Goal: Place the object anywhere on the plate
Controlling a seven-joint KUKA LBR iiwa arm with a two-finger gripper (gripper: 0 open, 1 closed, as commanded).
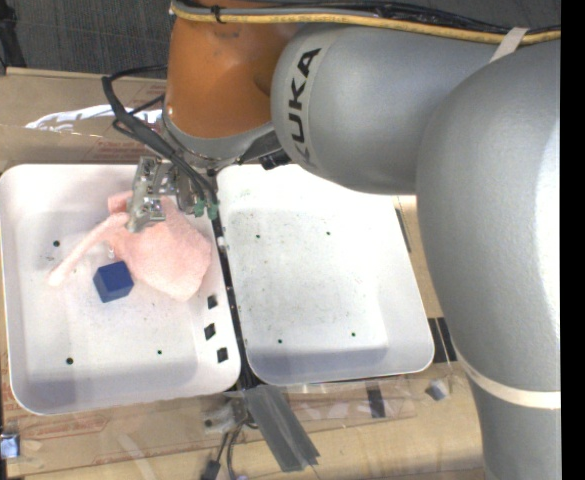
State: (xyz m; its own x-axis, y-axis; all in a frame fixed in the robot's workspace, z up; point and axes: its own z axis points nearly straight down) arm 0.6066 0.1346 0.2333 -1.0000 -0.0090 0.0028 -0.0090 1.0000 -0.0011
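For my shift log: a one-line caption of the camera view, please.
Gripper poised over the pink cloth beside a blue cube in the left bin.

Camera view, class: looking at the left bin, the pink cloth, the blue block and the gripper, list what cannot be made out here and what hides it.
- Gripper: its tips sit low against the pink cloth; too small to judge any hold.
- Pink cloth: its upper edge is hidden by the gripper.
- Left bin: part of its far rim is covered by the arm.
- Blue block: its underside is unseen.
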